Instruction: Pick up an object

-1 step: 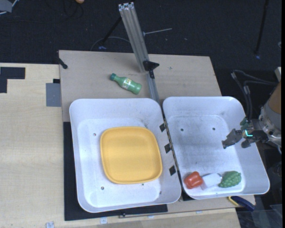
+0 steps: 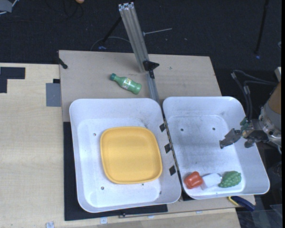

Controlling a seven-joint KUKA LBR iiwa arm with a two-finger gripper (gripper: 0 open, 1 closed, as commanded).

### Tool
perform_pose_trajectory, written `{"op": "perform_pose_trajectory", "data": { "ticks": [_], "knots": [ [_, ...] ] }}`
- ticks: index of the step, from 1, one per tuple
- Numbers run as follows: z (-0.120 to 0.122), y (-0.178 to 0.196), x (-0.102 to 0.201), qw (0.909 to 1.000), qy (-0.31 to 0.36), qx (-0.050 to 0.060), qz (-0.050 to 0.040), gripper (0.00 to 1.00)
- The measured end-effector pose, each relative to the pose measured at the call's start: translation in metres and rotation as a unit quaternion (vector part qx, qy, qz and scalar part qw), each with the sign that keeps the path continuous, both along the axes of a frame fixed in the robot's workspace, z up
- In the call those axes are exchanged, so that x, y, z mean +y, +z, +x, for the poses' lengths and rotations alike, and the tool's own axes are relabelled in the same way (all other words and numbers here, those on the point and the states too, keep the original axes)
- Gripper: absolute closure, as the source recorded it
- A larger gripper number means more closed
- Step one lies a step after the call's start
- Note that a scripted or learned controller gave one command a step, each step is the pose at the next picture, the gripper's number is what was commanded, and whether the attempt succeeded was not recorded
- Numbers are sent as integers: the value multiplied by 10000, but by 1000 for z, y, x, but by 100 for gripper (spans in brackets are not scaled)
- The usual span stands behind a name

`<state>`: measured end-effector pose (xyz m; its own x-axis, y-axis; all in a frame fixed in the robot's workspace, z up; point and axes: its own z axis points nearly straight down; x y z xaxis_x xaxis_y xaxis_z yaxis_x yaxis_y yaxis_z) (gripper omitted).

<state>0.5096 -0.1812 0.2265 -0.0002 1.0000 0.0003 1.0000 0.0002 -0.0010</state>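
Bench holds two white bins; right bin has red pepper, white block and green lump at its 6 o'clock edge. Gripper hovers at 3 o'clock, spread open, holding nothing. Approach step, I judge; next calls for descending toward 6 o'clock over one piece.

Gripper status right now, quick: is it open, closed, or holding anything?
Gripper: open, holding nothing, over the right side of the right bin, up the bin from the red pepper, white object and green object.
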Motion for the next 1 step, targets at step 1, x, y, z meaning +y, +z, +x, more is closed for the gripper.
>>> {"op": "perform_pose_trajectory", "data": {
  "ticks": [1],
  "knots": [
    [-1,-56,10,10000,6,16,4,0]
  ]
}}
